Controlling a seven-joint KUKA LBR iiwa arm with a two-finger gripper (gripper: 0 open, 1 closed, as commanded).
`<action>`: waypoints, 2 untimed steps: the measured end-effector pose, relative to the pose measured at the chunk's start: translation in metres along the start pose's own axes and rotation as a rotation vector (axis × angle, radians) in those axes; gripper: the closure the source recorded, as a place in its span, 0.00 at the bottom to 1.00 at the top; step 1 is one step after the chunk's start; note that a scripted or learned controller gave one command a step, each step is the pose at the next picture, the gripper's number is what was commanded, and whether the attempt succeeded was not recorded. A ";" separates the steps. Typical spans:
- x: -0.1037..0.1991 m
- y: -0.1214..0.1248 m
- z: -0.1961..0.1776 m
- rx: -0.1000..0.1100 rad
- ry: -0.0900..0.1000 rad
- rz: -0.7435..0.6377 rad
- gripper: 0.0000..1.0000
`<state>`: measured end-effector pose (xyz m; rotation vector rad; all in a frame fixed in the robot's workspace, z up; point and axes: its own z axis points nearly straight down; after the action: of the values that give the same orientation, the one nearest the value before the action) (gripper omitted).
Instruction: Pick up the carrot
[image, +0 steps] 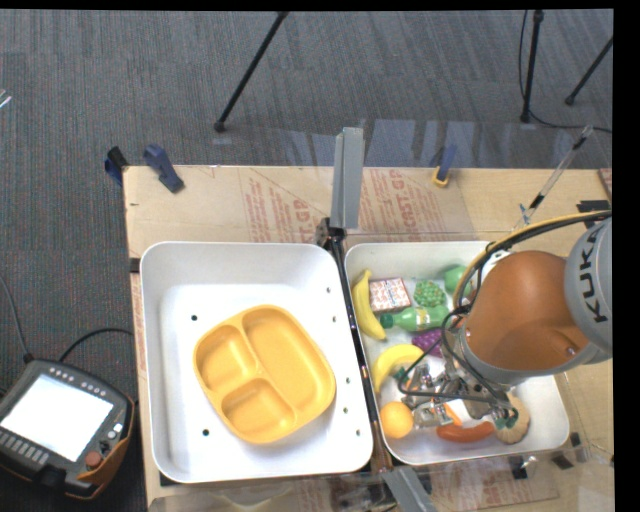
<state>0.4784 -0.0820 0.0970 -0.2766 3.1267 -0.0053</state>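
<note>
The carrot (468, 433), a long orange-red piece, lies near the front wall of the right bin (555, 430). My gripper (438, 393) reaches down into the front middle of that bin, just above and to the left of the carrot. The orange band of the arm (520, 315) hangs over the bin's right half and hides what lies beneath it. Nothing can be made out held in the gripper.
Around the gripper lie an orange fruit (396, 420), two bananas (366, 305) (396, 362), a green bottle-shaped item (418, 319), a small printed box (389, 293) and a tan piece (514, 428). The left bin (170, 270) holds a yellow divided plate (264, 373).
</note>
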 end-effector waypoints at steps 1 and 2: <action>-0.024 -0.018 -0.155 0.000 -0.010 -0.136 1.00; -0.022 -0.017 -0.150 -0.005 0.000 -0.134 0.00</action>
<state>0.5024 -0.0944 0.2472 -0.4863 3.1021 0.0027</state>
